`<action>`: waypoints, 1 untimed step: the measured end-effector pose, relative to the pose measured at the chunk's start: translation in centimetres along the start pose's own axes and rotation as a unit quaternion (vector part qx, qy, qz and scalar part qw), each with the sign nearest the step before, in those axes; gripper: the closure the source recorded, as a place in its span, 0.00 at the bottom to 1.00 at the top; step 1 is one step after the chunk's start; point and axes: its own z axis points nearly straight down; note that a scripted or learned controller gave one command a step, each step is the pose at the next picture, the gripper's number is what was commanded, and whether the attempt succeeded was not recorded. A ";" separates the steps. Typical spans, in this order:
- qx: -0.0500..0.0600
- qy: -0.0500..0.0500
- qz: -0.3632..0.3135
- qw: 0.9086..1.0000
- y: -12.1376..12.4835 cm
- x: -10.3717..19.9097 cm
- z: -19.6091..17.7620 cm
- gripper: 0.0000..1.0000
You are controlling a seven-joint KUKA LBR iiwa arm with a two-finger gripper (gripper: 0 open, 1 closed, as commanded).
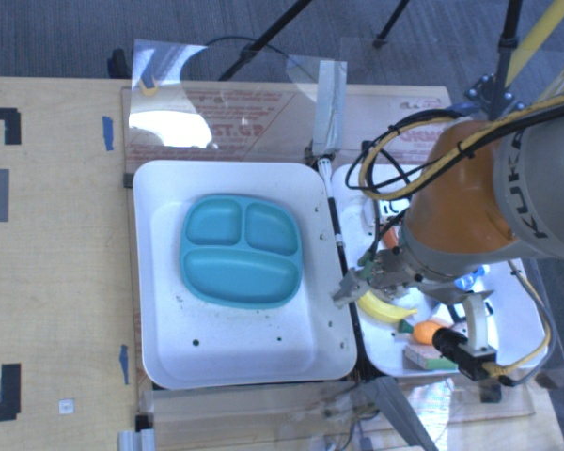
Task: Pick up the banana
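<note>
A yellow banana lies in the right bin, close to its left wall. My gripper hangs at the banana's upper left end, under the grey arm with the orange band, which covers much of that bin. The banana's right end runs under the wrist.
The left bin holds a blue divided plate. Below the banana lie an orange carrot-like piece, a tan block and a green piece. A small orange item peeks out above the wrist. Cables loop over the arm.
</note>
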 end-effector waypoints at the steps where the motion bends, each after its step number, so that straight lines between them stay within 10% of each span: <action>1: -0.003 0.000 0.014 1.000 3.5 -7.7 -2.3 0.00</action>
